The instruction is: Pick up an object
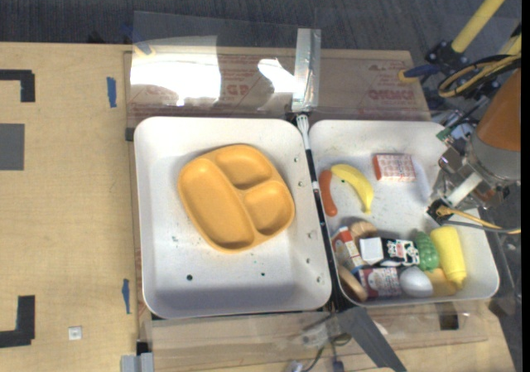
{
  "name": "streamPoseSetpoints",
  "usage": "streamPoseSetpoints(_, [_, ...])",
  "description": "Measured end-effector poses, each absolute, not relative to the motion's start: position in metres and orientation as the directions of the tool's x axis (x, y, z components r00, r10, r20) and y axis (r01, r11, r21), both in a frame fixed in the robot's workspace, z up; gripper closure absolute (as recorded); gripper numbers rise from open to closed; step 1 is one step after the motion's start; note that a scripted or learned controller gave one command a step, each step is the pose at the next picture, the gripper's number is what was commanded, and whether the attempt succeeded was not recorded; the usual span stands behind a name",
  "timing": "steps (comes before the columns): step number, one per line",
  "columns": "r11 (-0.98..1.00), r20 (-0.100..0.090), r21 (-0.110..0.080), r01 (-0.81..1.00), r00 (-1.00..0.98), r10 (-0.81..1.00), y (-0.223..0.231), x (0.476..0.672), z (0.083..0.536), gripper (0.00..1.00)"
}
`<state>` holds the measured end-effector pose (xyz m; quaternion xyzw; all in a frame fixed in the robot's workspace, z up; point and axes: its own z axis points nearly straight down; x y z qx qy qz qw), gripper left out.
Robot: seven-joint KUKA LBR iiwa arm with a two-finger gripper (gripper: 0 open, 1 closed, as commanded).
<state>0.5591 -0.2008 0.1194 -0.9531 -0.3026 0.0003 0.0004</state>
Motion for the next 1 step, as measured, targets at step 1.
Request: streamPoseSetpoints(1, [-0.802,0.009,-0.007,0.597,0.802,0.597,-0.2167,0.4825,0.0883,1.00])
